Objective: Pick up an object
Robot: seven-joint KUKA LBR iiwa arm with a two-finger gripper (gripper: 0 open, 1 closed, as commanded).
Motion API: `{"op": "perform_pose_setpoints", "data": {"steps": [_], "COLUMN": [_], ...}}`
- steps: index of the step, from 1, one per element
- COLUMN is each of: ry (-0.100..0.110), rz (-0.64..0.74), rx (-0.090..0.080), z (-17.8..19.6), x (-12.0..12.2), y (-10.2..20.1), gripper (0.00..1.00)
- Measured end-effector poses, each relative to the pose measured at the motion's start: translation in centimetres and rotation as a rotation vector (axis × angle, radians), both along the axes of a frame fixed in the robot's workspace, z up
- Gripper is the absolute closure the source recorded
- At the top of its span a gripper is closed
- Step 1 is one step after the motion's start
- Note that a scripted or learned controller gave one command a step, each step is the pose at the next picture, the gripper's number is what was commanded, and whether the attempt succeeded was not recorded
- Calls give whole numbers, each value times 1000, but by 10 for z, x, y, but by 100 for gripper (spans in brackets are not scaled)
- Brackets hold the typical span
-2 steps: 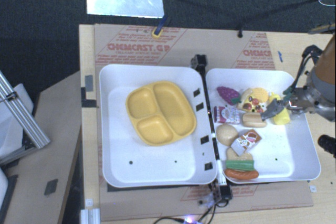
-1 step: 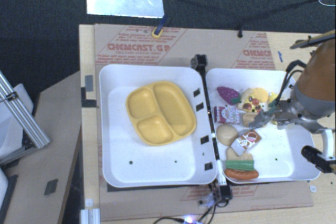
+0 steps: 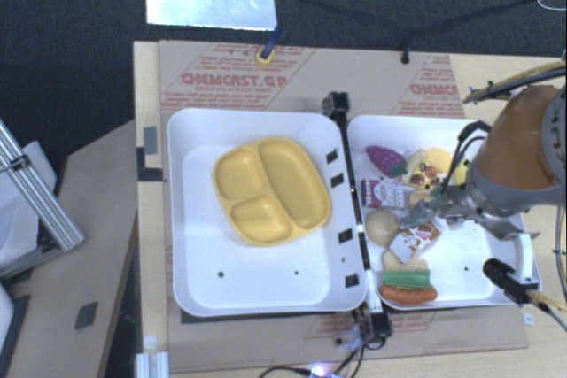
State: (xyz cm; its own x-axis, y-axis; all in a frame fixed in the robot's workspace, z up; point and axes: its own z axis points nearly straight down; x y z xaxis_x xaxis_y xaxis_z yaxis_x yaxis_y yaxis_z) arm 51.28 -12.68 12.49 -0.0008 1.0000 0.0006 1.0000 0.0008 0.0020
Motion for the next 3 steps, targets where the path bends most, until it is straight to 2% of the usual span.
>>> {"op": "perform_pose_setpoints", "data": {"steps": [1, 2, 3], "ry": [1, -2, -3], "rz": [-1, 1, 2], "rx": [-2, -1, -2], "z": [-42, -30, 30], "x": [1, 1, -5], "y": [0, 0, -4], "gripper": [0, 100, 100]}}
